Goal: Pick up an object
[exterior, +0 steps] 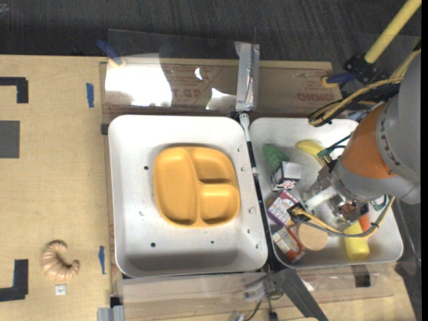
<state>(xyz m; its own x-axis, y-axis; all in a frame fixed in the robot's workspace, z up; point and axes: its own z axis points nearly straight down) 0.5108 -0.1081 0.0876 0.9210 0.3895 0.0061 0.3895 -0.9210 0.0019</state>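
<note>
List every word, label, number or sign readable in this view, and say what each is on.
Nothing here reads clearly.
Red print on the cardboard sheet behind the bins: upside down and blurred, unreadable.
Printing on the small packets in the right bin: too small to read.
Small white tag below the croissant-shaped toy: too small to read.

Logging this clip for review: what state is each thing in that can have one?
Yellow divided tray: upright in the left bin, compartments bare.
Right bin: cluttered with small items.
Gripper: lowered among that clutter.
Croissant-like toy: lying on the bench, outside both bins.
</note>
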